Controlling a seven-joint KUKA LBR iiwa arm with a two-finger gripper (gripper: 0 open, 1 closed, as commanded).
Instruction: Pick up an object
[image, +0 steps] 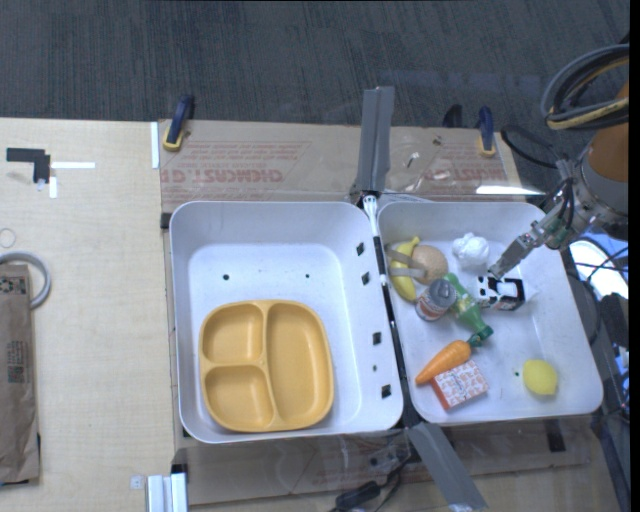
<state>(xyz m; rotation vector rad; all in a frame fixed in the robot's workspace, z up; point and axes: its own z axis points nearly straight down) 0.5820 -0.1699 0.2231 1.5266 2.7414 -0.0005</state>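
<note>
The right bin (560, 330) holds several small objects. A black-and-white toy (502, 291) lies near its middle, and a white crumpled piece (469, 247) sits just behind it. My gripper (497, 266) reaches in from the right at a slant, its tip just above the toy and beside the white piece. I see nothing lifted in it. A green bottle (468, 306), a round grey and red can (436, 299), a banana (403, 272) and a beige potato-like ball (429, 262) crowd the bin's left side. Nearer the front lie a carrot (443, 361), a red box (460, 384) and a lemon (540, 378).
The left bin (200, 260) bears a yellow divided plate (267, 362) in its front half. A grey divider bar (375, 130) runs back between the bins. Black cables (585, 90) hang at the upper right by the arm (605, 170).
</note>
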